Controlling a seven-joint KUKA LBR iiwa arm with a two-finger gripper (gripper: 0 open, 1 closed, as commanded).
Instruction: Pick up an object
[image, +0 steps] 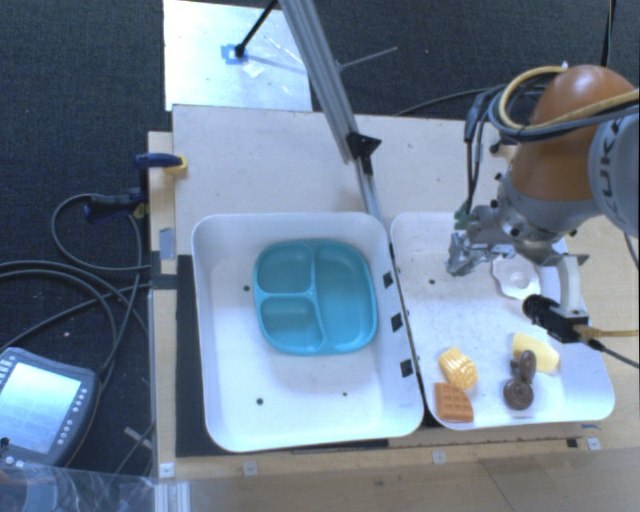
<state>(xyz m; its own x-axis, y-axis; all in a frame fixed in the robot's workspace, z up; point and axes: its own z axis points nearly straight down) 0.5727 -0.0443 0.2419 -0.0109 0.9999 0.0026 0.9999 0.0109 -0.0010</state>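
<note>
The right bin (600, 400) holds several small objects along its front. A ridged yellow piece (458, 368) lies beside an orange waffle-like square (453, 404). To their right sit a dark brown lump (519, 383) and a pale yellow wedge (535, 352). My gripper (463, 255) hangs over the back left part of this bin, well behind the objects. I see nothing in it.
The left bin (215, 400) carries a teal divided plate (315, 297). A slanted metal pole (330, 80) runs down to the divide between the bins. Cables and a teach pendant (35, 400) lie on the floor at left. A black part (550, 315) with a yellow cable hangs off the wrist.
</note>
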